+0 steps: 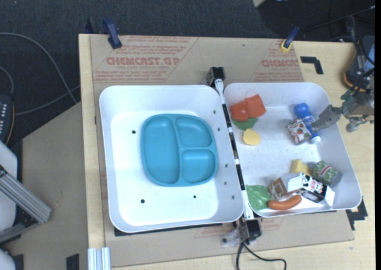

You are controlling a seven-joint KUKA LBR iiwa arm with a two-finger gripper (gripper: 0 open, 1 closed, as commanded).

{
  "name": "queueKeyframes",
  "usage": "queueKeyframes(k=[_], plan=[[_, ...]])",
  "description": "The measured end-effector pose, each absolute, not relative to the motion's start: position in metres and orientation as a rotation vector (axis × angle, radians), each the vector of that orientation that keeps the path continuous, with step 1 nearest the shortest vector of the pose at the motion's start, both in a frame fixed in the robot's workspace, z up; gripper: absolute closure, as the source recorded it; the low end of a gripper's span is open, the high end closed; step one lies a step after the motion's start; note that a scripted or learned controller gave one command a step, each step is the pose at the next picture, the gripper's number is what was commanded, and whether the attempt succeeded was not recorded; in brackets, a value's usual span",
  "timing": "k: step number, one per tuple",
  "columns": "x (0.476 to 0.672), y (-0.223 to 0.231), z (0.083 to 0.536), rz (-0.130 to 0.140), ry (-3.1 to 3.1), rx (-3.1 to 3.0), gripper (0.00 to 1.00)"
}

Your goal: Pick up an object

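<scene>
While gripper (329, 117) hovers at right bin's (280, 89) right rim, finger spread cannot tell. Nearest target: small printed carton with blue cap (300, 127), lying just left of it, far-right in bin. Likely light, stiff, somewhat slick; best taken across narrow sides. Blue divided tray (178, 148) sits in left bin (119, 161).

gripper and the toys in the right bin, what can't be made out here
- Gripper, camera view: too small and blurred against the bin rim to tell whether its fingers are open or shut.
- Arm: cut off by the right edge above the wrist.
- Pile at the right bin's near corner: green piece, sausage and small boxes overlap, hiding their shapes.
- Can: label too small to read.
</scene>
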State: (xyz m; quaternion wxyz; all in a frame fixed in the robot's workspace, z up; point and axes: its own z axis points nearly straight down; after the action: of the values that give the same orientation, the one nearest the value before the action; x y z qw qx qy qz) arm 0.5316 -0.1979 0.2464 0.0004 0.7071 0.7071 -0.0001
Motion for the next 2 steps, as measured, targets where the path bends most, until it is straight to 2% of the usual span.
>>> queueKeyframes(k=[1,2], plan=[[0.575,-0.212,0.105,-0.004,2.225,2.225,0.0],[0.661,-0.181,0.085,0.002,2.224,2.219,0.0]])
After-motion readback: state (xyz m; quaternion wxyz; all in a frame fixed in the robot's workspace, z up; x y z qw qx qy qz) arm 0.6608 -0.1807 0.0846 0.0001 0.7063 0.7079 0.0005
